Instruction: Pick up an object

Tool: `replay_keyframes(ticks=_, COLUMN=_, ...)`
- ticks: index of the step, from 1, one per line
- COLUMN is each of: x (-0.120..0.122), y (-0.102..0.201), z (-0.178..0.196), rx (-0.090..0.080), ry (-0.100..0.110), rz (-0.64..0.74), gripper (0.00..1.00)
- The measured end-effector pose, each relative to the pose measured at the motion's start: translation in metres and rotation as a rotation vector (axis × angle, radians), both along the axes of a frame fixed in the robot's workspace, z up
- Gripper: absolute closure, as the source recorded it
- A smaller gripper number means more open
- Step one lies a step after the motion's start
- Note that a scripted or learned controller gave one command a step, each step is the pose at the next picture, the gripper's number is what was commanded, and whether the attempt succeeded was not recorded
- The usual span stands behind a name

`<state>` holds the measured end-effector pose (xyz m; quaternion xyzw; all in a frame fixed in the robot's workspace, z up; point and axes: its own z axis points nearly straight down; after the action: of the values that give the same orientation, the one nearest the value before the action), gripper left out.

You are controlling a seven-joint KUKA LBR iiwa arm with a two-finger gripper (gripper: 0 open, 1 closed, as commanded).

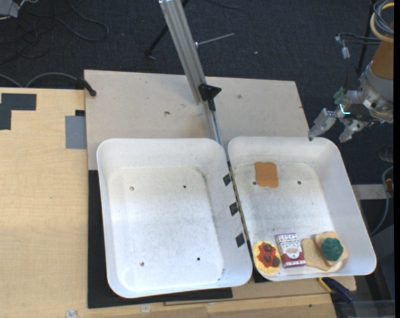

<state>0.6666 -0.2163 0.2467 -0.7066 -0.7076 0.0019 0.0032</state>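
Your gripper point(332, 126) hangs with fingers spread and nothing between them, just past the far right corner of the right shallow white plastic bin point(349, 177), so picking is not yet begun. Nearest it in that bin lies a flat tan bread-like square point(267, 174); along the near wall sit a round pizza toy point(267, 257), a small red-and-white carton point(290, 250) and a green-topped beige lump point(330, 250).

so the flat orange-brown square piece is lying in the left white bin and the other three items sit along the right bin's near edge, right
Not quite. The camera view shows the flat orange-brown square piece lying in the right white bin, not the left white bin. The other three items do sit along that right bin's near edge.
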Motion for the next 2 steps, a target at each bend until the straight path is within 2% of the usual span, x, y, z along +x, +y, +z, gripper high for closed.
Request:
replay_keyframes(ticks=1, x=0.001, y=0.001, z=0.004, rx=-0.002, ry=-0.004, rz=0.004, gripper=0.0)
replay_keyframes(ticks=2, x=0.0, y=0.008, z=-0.042, rx=0.0, ry=-0.001, rz=0.002, gripper=0.0)
